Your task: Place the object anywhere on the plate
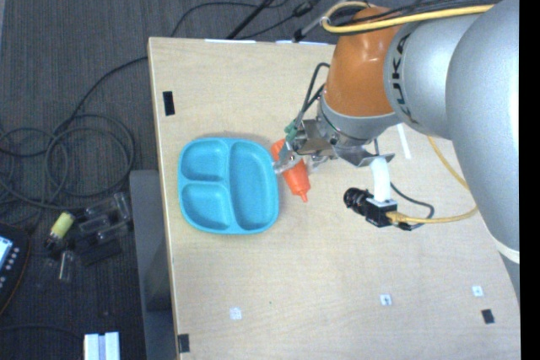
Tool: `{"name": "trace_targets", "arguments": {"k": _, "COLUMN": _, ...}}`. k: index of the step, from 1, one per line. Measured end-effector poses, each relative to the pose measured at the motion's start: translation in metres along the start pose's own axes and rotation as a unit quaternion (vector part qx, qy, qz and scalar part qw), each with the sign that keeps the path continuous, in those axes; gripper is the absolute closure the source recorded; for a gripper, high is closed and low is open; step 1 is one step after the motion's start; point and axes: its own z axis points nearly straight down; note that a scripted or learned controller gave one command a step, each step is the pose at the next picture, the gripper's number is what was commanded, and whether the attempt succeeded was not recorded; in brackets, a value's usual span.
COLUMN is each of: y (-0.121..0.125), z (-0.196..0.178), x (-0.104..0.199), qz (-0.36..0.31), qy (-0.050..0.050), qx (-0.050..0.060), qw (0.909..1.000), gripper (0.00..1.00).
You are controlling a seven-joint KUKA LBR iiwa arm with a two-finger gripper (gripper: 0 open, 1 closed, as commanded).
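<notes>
One orange carrot-shaped object (pixel 295 180), beside the blue plate (pixel 229 185), gripped by the pincer (pixel 293 158).

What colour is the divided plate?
Light blue divided plastic plate, seen in the camera view.

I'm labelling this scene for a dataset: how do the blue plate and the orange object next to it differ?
The divided plate is light blue; the orange object is orange. The plate is much the larger and broad with rounded corners, split into three compartments, while the orange object is small, narrow and tapers to a point. The plate lies apart from the gripper; the orange object sits right beneath it. Both rest on the wooden bench.
</notes>
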Motion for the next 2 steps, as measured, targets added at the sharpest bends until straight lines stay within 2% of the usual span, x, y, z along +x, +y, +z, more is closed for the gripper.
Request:
{"name": "trace_targets", "arguments": {"k": 1, "y": 0.0000, "z": 0.0000, "x": -0.0003, "qz": 0.000, "qy": 0.000, "qx": 0.000, "qw": 1.0000, "gripper": 0.00}}
{"name": "trace_targets", "arguments": {"k": 2, "y": 0.0002, "z": -0.0049, "x": -0.0001, "qz": 0.000, "qy": 0.001, "qx": 0.003, "qw": 1.0000, "gripper": 1.00}}
